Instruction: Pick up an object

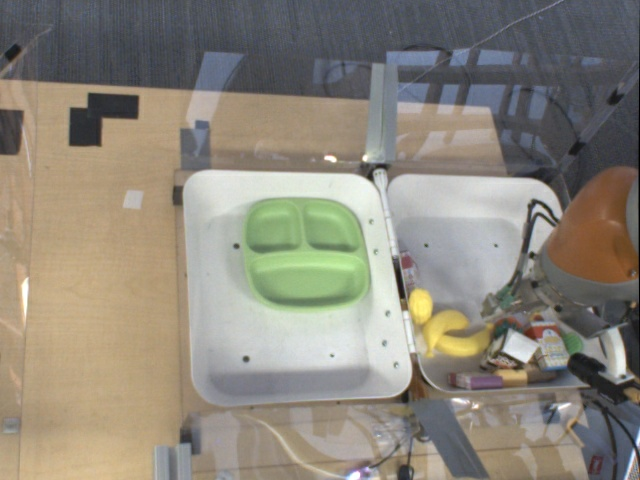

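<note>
Yellow banana point(455, 334) lay at near-left of right bin point(450, 208), lemon point(420, 304) touching | gripper point(510, 303) hung beside cluttered pile point(525, 353); grip state: cannot tell | risk: crowding could cause a glancing, empty grab | green tray point(305, 251) sat in left bin point(210, 298).

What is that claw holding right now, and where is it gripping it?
It cannot be told: the claw sits low in the right bin, over a pile of small items beside the banana.

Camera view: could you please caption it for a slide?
Arm's gripper over cluttered right bin near banana; green tray in left bin.
</note>
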`<state>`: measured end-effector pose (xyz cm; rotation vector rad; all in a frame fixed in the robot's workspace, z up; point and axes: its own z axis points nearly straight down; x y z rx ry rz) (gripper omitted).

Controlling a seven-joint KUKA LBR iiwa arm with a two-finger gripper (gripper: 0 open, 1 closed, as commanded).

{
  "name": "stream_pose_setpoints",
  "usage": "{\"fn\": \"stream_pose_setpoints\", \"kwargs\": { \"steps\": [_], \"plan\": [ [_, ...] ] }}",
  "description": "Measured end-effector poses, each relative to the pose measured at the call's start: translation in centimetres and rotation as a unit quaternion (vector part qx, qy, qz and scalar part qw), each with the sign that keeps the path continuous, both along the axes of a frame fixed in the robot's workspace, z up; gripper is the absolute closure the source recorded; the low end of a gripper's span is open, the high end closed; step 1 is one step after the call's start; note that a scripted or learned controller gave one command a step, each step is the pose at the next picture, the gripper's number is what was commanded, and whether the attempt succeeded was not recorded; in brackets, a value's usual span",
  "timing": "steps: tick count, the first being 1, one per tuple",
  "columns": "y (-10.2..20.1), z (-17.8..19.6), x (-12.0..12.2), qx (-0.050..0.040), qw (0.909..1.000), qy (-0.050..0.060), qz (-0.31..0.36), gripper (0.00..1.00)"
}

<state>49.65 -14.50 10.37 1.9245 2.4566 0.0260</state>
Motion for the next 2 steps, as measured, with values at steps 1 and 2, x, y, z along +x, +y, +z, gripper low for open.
{"fn": "stream_pose_setpoints", "kwargs": {
  "steps": [1,2],
  "plan": [
    [10.31,8.22,5.06,0.0005,0.9999,0.010,-0.013,1.00],
    [10.28,8.19,5.05,0.0003,0.9999,0.011,-0.013,0.00]
  ]
}}
